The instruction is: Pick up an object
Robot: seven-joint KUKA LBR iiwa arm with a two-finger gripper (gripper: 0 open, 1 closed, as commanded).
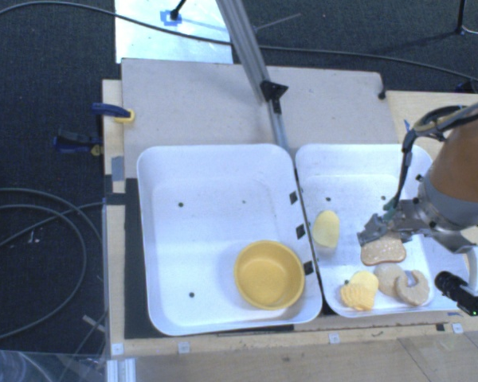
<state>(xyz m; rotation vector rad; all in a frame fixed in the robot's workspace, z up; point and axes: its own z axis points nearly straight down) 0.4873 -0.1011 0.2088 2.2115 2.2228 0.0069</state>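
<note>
White plastic forms the 2 shallow bins on the desk (223,102), and we see the arm (462,173) reaching in from the right over the right bin (342,165). The left bin (199,197) carries 1 yellow bowl (269,274) near its near right corner.

In the right bin lie several toy foods: a pale yellow piece (327,228) close to the divider, a tan bread-like slice (383,251) toward the middle, a yellow ridged piece (359,290) at the near edge, and 2 beige pieces (404,283) just right of it, touching each other.

As we judge it, the task is not yet done. Nothing is lifted; every object appears to rest on a bin floor. The hand (380,231) sits low over the right bin, just at the far edge of the bread-like slice, which looks like the likely target. Whether it touches the slice, we cannot say for certain.

The grey tip is small and seen from above, so we cannot tell how the hand is set, and we see nothing clearly held in it. What is left, in our view, is the grasp itself and the lift clear of the bin.
</note>
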